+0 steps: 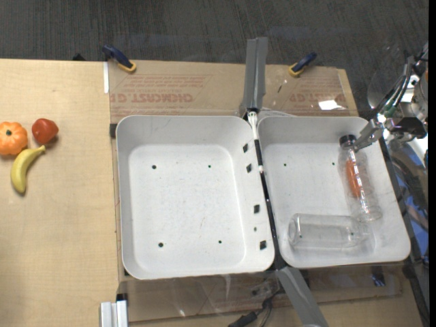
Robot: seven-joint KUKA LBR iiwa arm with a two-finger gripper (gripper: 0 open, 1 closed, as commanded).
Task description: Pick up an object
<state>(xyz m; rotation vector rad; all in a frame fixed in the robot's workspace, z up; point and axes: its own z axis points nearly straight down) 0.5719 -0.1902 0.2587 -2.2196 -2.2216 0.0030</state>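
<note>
A clear plastic bottle (357, 181) with an orange label lies in the right bin (306, 148), along its right wall, with its dark cap pointing to the back. At the front of the same bin, a clear glass tumbler (325, 233) lies on its side. My gripper (379, 132) reaches in from the right edge, low over the bin's back right corner and just beside the bottle's cap. Nothing shows held in it.
The left bin (184, 189) stands beside the right one, with a grey bar (255, 73) behind the gap between them. Both rest on cardboard held by two clamps (119, 58). An orange (11, 139), a red fruit (44, 131) and a banana (23, 169) lie on the wooden table at far left.
</note>
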